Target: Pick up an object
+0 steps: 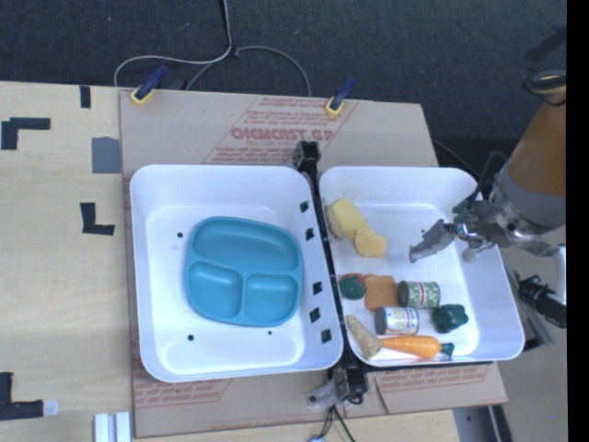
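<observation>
The gripper (pixel 442 238) hangs with jaws spread and empty over the right bin (pixel 419 180), toys clustered at six o'clock.

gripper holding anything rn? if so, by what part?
Nothing held. The gripper hangs open above bare floor of the right bin, with no item between its fingers; the yellow food lies apart to its left.

Two white bins (pixel 147 247). Light blue divided tray (pixel 244 271) in left bin. Right bin: pale yellow pieces (pixel 354 226), orange carrot (pixel 412 346) with green tip, dark green items (pixel 450 318), brown block (pixel 379 291), green-labelled can (pixel 420 294), white-labelled can (pixel 398 320). Brown cardboard (pixel 267 132), red lettering.
</observation>
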Robot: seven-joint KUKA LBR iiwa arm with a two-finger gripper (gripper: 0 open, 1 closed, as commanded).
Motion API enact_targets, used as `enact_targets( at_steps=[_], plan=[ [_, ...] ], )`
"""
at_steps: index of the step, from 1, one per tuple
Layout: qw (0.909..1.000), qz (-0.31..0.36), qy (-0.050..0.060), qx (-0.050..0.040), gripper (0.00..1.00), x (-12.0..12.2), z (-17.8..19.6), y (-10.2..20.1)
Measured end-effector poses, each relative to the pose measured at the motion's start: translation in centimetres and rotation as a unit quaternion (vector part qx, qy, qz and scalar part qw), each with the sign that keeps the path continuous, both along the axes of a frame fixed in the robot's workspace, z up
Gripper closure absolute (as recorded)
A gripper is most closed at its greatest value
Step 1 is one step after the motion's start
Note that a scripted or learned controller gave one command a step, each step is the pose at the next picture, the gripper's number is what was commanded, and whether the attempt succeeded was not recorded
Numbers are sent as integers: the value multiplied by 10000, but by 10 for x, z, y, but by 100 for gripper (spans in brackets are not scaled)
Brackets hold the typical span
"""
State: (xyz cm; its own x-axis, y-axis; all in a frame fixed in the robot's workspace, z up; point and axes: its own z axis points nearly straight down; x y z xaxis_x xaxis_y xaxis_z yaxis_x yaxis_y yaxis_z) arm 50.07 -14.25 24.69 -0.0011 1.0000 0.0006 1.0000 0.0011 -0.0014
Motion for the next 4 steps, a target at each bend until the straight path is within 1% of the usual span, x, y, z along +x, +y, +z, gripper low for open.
enact_targets(
  at_steps=[1,2,3,4],
  plan=[
    [10000,-28,-44,-50,0,9,-149,16],
    [9998,-77,-96,-137,0,3,-158,30],
    [10000,-34,-57,-54,0,-13,-160,41],
    [10000,-8,-63,-33,0,-14,-160,43]
  ],
)
